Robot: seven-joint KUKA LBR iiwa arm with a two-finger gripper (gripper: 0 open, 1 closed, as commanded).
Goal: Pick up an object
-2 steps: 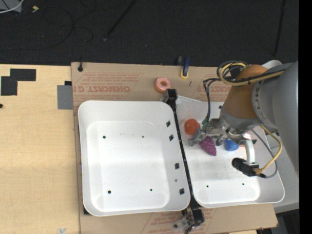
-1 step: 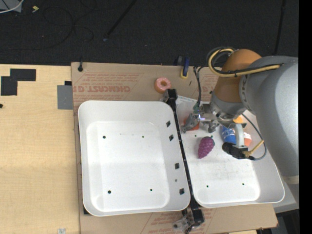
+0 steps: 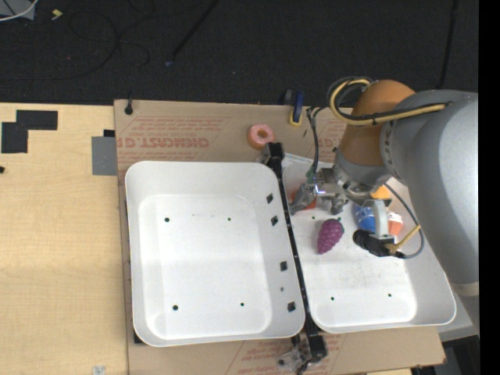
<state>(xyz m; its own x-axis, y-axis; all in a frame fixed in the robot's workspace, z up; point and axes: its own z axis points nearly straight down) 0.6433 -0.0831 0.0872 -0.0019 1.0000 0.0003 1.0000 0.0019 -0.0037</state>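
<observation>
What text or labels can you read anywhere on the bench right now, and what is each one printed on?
Red print on the brown board behind the bins: upside down and blurred; I cannot make out the wording.
Red print on the board's front edge: too small and blurred to read.
Purple object, pink ring, bins: no lettering visible.

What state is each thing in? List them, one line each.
Tool: low in the right bin, near its left wall; grip unclear.
Purple object: lying loose on the right bin's floor, just below the tool.
Blue and orange items: lying in the right bin, partly under the arm.
Pink ring: flat on the board, outside both bins.
Left bin: sitting flat beside the right bin.
</observation>
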